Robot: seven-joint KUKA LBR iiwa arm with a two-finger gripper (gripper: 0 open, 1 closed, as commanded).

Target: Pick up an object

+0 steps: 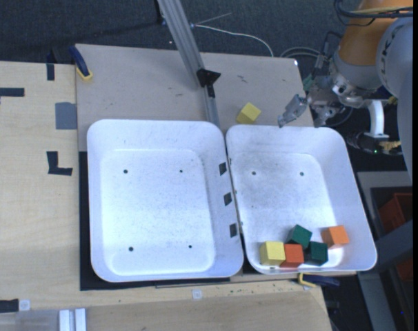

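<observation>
Camera view: both white bins are seen from above at a slant; the arm (pixel 381 33) is seen entering from the right, grey with an orange band.
Gripper: the gripper (pixel 303 112) is held above the far rim of the right bin (pixel 347 158); its two fingers are seen spread apart, with nothing between them.
Right bin: five blocks are gathered in its near corner (all close together, some touching).
Yellow block: a yellow block (pixel 271 252) is placed at the left end of the group, against the near wall.
Red-orange block: a red-orange block (pixel 292 254) is set just beside the yellow one, touching it.
Green blocks: one dark green block (pixel 300 235) is seen behind the red-orange one; a second green block (pixel 317 252) is set to its right.
Orange block: an orange block (pixel 335 236) is found at the right end of the group.
Left bin: the left bin (pixel 98 185) is set beside the right one, their rims meeting.
Bench: a further yellow cube (pixel 249 112) is seen on the bench outside the bins, just beyond the right bin's far rim and left of the gripper (apart from it).
</observation>
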